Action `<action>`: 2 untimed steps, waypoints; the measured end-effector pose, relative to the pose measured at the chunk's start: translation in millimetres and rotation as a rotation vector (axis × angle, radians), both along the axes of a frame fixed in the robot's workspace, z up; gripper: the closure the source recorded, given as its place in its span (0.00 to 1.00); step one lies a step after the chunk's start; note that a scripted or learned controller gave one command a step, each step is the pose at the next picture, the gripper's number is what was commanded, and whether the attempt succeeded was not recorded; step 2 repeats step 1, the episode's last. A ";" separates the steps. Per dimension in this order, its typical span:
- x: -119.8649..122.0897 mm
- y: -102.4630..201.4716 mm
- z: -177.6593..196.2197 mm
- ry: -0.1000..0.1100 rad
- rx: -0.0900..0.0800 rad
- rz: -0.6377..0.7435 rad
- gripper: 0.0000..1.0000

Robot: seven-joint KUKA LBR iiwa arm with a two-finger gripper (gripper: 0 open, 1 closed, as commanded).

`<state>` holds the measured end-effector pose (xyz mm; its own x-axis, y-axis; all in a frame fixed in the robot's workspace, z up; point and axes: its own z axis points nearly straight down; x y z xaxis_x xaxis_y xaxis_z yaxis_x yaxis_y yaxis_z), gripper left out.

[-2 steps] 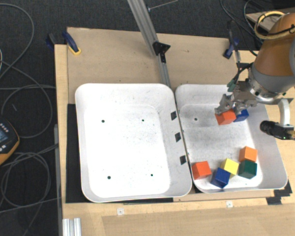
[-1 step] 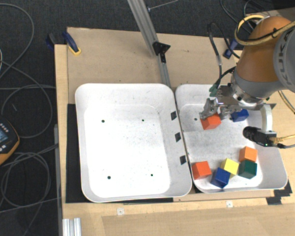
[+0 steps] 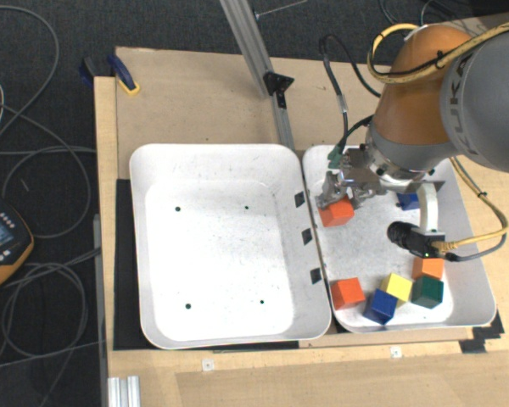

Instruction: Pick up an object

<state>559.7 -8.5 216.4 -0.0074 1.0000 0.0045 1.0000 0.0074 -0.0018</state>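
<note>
Orange block (image 3: 337, 213) sits clamped in the gripper (image 3: 336, 200) — arm bent down over the right bin (image 3: 471, 261).

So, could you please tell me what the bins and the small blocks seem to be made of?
Bins: likely moulded plastic, white and smooth, with rounded corners and a raised rim; faintly speckled.
Blocks, for example the yellow one and the green one: solid-coloured cubes with a matte look, painted wood or plastic; the view cannot settle which.
</note>
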 end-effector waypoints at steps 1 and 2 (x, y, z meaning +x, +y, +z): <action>-7.7 48.7 -3.0 0.002 -0.001 -0.001 1.00; -7.7 48.7 -3.0 0.002 -0.001 -0.001 1.00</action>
